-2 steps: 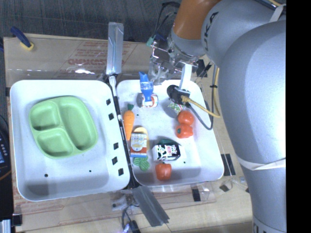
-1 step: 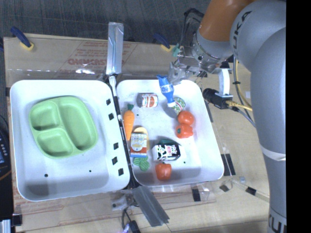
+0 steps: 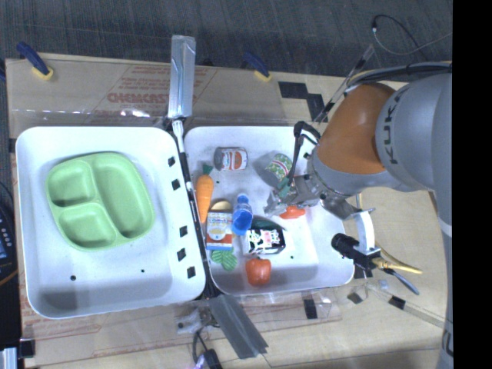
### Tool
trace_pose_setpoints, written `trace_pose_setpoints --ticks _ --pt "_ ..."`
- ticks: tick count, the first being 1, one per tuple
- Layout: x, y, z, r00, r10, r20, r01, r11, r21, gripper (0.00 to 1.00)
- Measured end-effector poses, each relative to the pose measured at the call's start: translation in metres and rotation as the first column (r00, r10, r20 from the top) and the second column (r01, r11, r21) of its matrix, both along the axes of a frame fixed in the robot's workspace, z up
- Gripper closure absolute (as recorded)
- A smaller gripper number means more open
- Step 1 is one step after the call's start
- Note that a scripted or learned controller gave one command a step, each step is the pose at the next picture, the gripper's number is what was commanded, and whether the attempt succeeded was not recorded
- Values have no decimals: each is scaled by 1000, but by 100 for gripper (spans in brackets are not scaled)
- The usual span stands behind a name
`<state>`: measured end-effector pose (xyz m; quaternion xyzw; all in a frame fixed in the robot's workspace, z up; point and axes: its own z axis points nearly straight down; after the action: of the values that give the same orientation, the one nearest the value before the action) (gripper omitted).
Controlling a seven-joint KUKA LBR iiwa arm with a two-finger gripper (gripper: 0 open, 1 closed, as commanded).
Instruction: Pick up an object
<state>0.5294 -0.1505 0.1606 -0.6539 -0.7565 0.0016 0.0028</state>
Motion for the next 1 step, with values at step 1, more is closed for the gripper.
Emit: trace_pose_setpoints --ticks 1 --pt "32 -50 33 980 -200 6 200 980 -2 100"
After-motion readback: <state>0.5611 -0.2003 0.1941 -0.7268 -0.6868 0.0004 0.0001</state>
